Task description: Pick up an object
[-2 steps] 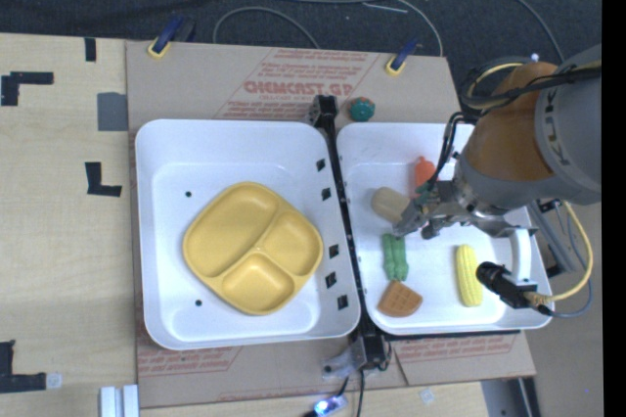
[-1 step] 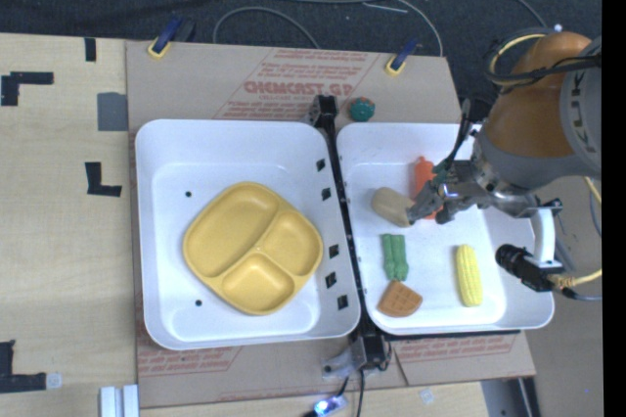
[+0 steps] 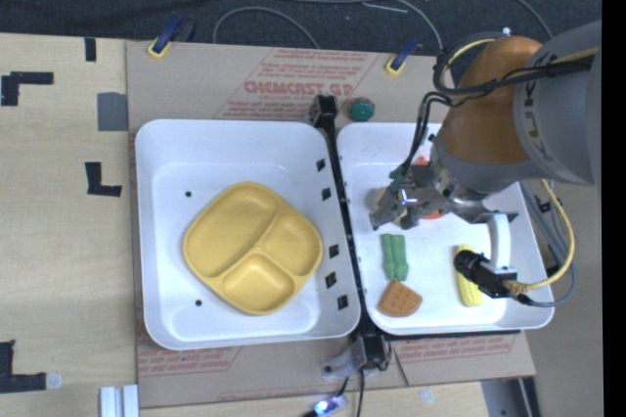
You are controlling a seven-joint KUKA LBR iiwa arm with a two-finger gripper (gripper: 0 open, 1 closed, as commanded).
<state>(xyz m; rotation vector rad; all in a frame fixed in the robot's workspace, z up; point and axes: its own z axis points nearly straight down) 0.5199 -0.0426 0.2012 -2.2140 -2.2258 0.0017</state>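
A grey KUKA arm with an orange band reaches in from the right over the right bin, its gripper hanging low above the bin's left half, just above a green ridged piece that lies lengthwise on the bin floor. Whether the gripper is apart or together cannot be told from this angle (the metal parts blur into one grey cluster), and nothing can be seen clamped in it.

The pickable things all lie on the white floor of the right bin: the green piece nearest the gripper, an orange-brown wedge just below it towards the front wall, and a yellow object further right, partly crossed by a black fitting on the arm's cable. A small teal ball sits outside the bins on the cardboard sheet covering the counter, near the rear end of the divider. The left bin holds a yellow sectioned tray, well apart from the arm.

As far as the scene shows, the task is at its approach stage: no object has left the floor of a bin, and the lift is not yet done. The green piece looks the likeliest target, given how close the gripper hangs to its upper end; what remains is closing on an object and raising it.
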